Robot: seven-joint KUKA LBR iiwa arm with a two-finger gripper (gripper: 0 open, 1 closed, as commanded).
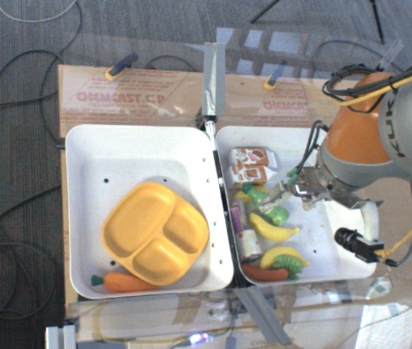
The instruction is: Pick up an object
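The two-finger metal gripper [282, 193] sits right of centre above a green plastic toy [273, 213]; apparently touching it, grip state unclear. Bare white bin floor [330, 231] lies rightward.

2 white bins [82, 166] sit side by side on a cardboard sheet [133, 97] over dark carpet [17, 64]. Black cables [17, 122] loop across the carpet at left and top. 2 clamps [121, 65] with yellow tips lie on the cardboard's far edge.
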